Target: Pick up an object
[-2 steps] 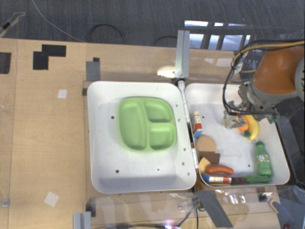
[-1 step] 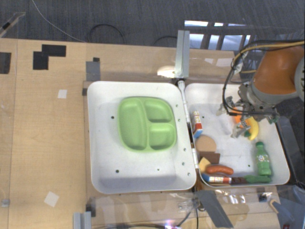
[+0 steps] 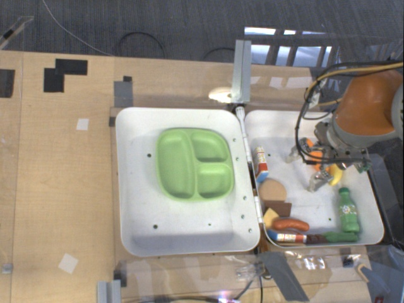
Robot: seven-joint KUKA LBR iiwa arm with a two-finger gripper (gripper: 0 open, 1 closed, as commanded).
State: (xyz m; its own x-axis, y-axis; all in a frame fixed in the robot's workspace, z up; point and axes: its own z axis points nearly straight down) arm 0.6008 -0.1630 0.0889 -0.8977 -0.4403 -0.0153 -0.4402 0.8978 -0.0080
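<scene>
My gripper (image 3: 319, 178) hangs low inside the right bin (image 3: 278, 128), near its middle right, below the orange band of the arm (image 3: 369, 106). A small yellow object (image 3: 338, 176) lies right beside the gripper, partly hidden by it. Just right of and below the gripper stands a green bottle (image 3: 347, 211). At the bin's left side lie a white and red tube (image 3: 260, 160), a round tan disc (image 3: 273, 189), a brown block (image 3: 278, 207), a yellow wedge (image 3: 270, 217), a red sausage (image 3: 291, 225) and a red-capped marker (image 3: 290, 237).
The left bin (image 3: 136, 169) holds a green divided plate (image 3: 194, 163). A metal post (image 3: 242, 71) stands at the back between the bins. A dark green item (image 3: 341, 237) lies along the right bin's front wall. Black cables loop above the wrist.
</scene>
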